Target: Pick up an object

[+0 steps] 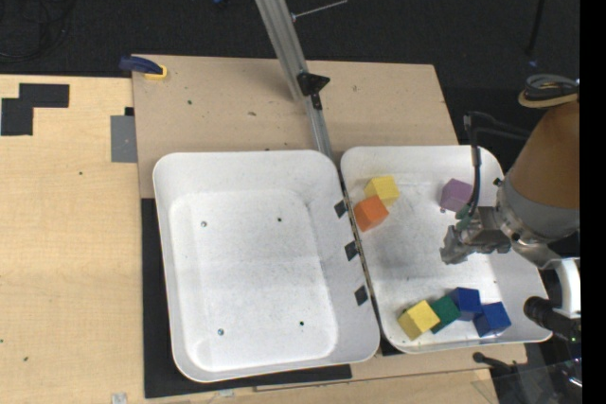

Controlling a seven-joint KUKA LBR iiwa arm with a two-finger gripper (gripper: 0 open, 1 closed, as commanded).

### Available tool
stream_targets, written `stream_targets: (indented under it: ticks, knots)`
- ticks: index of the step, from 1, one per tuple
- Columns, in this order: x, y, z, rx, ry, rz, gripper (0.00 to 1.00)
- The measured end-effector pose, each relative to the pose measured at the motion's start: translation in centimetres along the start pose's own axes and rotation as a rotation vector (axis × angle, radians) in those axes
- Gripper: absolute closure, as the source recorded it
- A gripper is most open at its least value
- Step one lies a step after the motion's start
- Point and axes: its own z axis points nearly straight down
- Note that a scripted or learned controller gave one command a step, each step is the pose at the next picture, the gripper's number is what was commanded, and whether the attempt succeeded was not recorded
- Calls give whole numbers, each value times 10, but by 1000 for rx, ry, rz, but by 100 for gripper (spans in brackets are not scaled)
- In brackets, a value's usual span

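Right bin (417, 161): purple block (455, 195), no clear long axis, near far right wall. Gripper (461, 244) just beside it, nearer the camera; jaws' state cannot be told. Yellow block (383, 188), orange block (370, 212) left.

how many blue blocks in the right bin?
2, both at the bin's near right: one beside the green block, the other just right of it. The arm could hide more.

Pincer (461, 244) low in right bin (417, 167), purple block (455, 195) just beside, coloured blocks (453, 311) near front rim
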Motion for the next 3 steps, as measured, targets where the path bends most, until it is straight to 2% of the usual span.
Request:
stream_targets:
  ticks: [1, 2, 3]
  knots:
    - [-1, 1, -53, 0, 0, 0, 100]
    - [50, 16, -34, 9, 3, -3, 100]
    - [104, 43, -32, 6, 2, -4, 100]
